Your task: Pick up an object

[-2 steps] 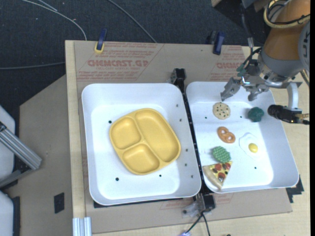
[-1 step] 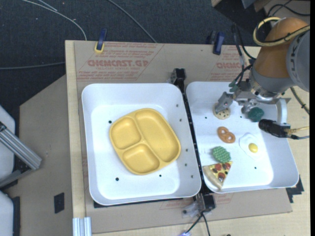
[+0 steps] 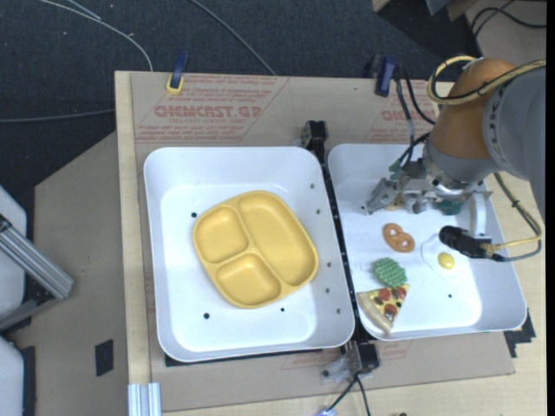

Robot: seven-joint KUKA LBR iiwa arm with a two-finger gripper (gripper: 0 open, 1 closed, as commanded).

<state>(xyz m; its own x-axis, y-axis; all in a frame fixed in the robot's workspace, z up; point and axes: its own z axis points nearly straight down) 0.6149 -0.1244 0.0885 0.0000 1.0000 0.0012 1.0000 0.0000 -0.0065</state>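
Camera view puts the tool [image 3: 401, 193] low in the right bin [image 3: 494, 315], just above the pretzel [image 3: 398, 237]. Whether it is apart or together, I cannot tell. A yellow tray [image 3: 253, 248] lies in the left bin [image 3: 173, 319].

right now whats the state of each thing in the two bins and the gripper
yellow divided plate: flat in the left bin, right way up
pretzel: lying loose in the right bin
green toy: lying loose, just below the pretzel
pizza slice: flat at the right bin's near left corner
fried egg: lying flat
gripper: low over the right bin, above the pretzel
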